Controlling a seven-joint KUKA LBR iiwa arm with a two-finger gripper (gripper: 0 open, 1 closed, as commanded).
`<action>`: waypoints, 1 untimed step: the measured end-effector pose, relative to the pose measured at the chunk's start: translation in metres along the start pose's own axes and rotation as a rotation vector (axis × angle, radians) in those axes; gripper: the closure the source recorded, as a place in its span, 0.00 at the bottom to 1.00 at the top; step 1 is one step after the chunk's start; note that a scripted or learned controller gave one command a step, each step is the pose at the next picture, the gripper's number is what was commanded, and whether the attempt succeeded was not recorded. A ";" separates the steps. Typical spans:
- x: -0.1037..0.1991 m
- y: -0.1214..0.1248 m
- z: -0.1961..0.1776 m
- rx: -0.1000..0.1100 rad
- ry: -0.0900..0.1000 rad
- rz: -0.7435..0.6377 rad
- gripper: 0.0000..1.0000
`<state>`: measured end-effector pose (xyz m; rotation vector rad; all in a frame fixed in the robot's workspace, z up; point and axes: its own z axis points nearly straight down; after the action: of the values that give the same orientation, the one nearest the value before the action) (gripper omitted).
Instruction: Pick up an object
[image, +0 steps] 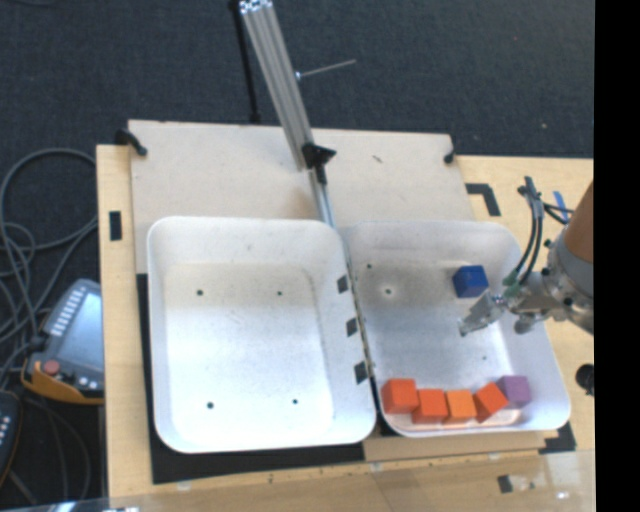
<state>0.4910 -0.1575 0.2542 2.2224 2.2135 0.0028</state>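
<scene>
right bin (440, 240) | blue cube (469, 280) corner-up, no long axis | fingers (487, 312) spread, holding nothing

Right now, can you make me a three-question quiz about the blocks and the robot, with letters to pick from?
1. Where is the blue block?
A. In the left bin
B. In the right bin, in its far part
C. On the floor by the cables

2. How many orange blocks sit in the row by the right bin's near edge?
A. One
B. Two
C. Four

3. What is the purple block doing?
A. Lying at the right end of the row
B. Stacked on the blue block
C. Gripped by the end effector

Answers:
1. B: the blue block lies alone in the right bin, just left of the end effector.
2. C: four orange blocks line up side by side.
3. A: it rests in the bin next to the last orange block, apart from the end effector.
</scene>
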 end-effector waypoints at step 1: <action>-0.028 0.048 0.122 0.009 0.001 -0.003 0.00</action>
<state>0.5390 -0.1861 0.1325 2.2239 2.2217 -0.0055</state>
